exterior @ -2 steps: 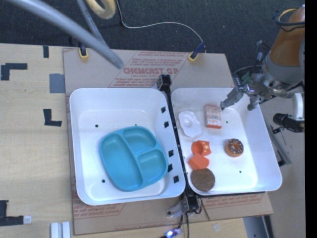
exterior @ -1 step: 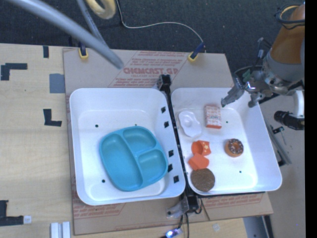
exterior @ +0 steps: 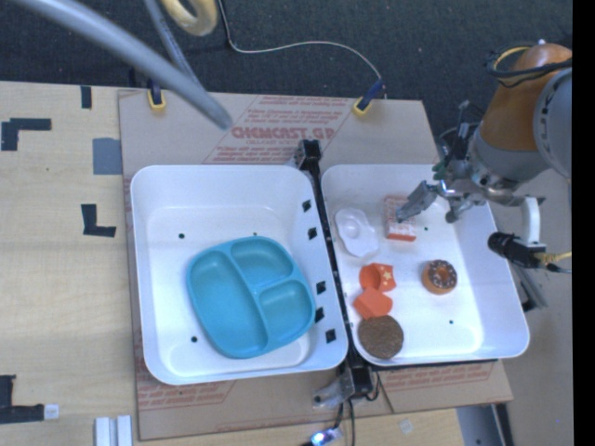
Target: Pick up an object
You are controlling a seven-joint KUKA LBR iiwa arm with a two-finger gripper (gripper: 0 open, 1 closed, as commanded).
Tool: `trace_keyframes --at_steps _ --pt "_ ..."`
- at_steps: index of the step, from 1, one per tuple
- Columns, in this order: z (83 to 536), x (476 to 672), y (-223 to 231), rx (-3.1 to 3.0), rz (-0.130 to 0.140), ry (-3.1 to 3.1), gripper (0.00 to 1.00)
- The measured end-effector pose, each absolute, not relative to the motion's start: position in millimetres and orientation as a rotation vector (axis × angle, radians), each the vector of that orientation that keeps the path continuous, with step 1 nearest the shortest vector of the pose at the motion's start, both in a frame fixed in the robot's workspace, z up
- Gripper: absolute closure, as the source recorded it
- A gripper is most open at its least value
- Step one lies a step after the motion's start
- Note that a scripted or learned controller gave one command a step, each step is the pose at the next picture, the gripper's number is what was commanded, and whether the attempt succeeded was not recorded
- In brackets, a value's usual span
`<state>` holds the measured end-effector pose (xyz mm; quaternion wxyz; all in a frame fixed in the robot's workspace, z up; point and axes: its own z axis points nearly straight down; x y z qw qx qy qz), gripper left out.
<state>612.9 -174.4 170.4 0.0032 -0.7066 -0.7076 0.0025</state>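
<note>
Across the bench, going from the left, the left bin [exterior: 153,249] holds a blue divided plate [exterior: 251,295] with three compartments, lying flat and turned at a slant in the bin's lower middle. A black divider strip [exterior: 321,249] runs between the two bins.

Next, the right bin [exterior: 483,333] carries the small things. Nearest the divider lies a clear, whitish plastic piece [exterior: 354,229], glossy and rounded. Below it sit two orange-red chunks [exterior: 376,288], one just above the other and touching, and below those a round brown disc [exterior: 380,336] with a rough, speckled face, close to the bin's front rim. Up and to the right lies a small flat packet [exterior: 400,221], pale with a red-orange edge along its bottom. Farther right, near the bin's middle, rests a small donut [exterior: 440,276], brown with a darker glaze and sprinkles, apart from the rest.

The gripper [exterior: 412,204] hangs over the packet's upper right part, its dark finger slanting down toward it. Whether the fingers are spread or pressed together cannot be told from this angle, nor whether they touch the packet. The grey arm with its orange band [exterior: 516,110] reaches in from the right.
</note>
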Motion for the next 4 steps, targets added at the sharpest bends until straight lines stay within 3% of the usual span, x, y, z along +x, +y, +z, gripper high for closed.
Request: trace_keyframes --at_steps 2,3,4 --pt "82.9 620.1 -167.8 -2.219 0.003 -2.224 0.0" --pt "95.7 621.1 -167.9 -2.22 0.002 -2.227 1.0" --pt "156.6 625.6 -174.0 -2.223 -0.003 -2.226 1.0"
